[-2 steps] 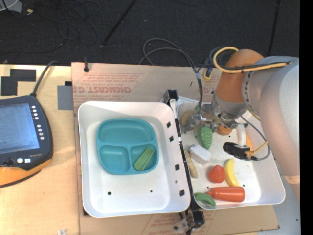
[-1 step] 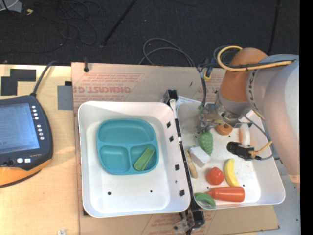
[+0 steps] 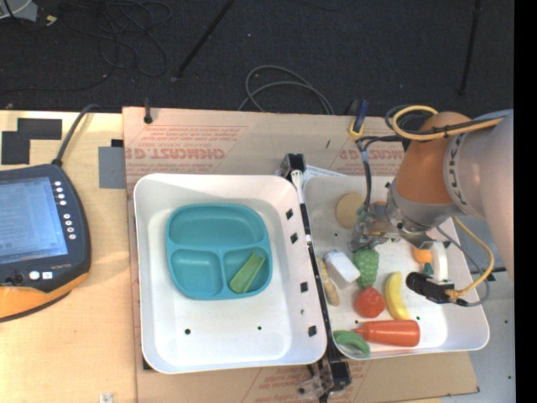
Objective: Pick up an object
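Several small things crowd the right bin [image 3: 470, 330], and that crowding is the main hazard. The gripper [image 3: 369, 229] hangs low over the bin's upper middle, just above a green knobbly piece [image 3: 367, 267], with a tan round piece [image 3: 349, 210] just beside it to the left; I cannot tell how the tool is set, since the wrist and cables hide its tip, and nothing can be seen held in it. Close by lie a white block [image 3: 341, 267], a red tomato [image 3: 369, 302], a yellow banana [image 3: 395, 296] and an orange carrot [image 3: 388, 333], some touching one another. Coming down here, the tool could land on two pieces at once, nudge one aside, or pinch only an edge so the piece slips out on the lift. Rounded shapes like the tomato would likely roll away under a glancing touch. The left bin [image 3: 159, 309] holds a teal tray [image 3: 201, 267] with a green slice [image 3: 247, 273], well apart from the arm.
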Tool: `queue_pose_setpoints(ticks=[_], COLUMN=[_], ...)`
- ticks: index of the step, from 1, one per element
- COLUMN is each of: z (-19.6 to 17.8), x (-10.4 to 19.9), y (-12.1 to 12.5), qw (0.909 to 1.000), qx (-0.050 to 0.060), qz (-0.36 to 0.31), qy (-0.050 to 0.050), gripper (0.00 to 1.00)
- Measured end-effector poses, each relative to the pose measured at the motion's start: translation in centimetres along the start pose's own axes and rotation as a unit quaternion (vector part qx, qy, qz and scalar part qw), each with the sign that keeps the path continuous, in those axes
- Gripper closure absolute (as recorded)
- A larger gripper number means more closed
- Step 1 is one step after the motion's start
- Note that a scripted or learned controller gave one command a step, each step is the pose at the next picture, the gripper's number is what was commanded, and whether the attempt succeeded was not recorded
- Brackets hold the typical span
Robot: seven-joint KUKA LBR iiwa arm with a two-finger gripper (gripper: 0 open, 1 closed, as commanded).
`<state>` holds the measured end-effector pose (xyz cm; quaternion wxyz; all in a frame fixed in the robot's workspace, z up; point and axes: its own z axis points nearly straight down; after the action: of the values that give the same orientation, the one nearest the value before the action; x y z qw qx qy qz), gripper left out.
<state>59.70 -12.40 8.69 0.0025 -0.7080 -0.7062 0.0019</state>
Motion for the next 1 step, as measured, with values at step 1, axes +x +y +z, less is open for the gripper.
queue_pose_setpoints(ticks=[1], z=[-0.05], x=[0.06], y=[0.2], qw=[1.0], qx=[-0.001], qz=[0.0], qy=[0.0], gripper=[0.0])
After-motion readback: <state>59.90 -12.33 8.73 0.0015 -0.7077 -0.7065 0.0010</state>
